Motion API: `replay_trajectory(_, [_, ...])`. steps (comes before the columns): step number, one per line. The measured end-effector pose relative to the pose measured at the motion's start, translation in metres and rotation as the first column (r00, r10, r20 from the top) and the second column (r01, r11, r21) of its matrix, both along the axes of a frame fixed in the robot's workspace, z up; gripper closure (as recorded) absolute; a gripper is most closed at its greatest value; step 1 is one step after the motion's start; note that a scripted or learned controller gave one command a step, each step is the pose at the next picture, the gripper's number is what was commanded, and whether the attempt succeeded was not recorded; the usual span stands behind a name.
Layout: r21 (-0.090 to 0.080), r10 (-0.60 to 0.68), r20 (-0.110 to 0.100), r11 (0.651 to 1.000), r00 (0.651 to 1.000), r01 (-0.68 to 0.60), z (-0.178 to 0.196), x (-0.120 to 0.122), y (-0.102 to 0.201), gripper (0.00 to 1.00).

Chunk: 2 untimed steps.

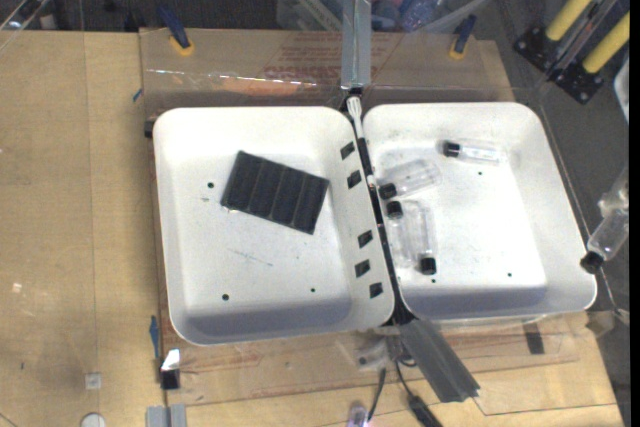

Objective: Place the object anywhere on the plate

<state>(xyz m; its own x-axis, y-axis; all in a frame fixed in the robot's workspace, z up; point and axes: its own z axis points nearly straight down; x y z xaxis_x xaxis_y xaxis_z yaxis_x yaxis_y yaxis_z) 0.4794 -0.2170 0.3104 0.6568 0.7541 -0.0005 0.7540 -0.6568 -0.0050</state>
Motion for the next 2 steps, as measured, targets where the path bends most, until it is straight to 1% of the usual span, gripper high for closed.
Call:
replay_trajectory(1, [-0.001,0.046,0.0,0.999,0.999,-0.046,-0.01,0.0,0.002,1.0])
replay_trajectory(2, [-0.003,-0.052,0.003,0.999,0.999,0.052,0.011,0.0,0.003,1.0])
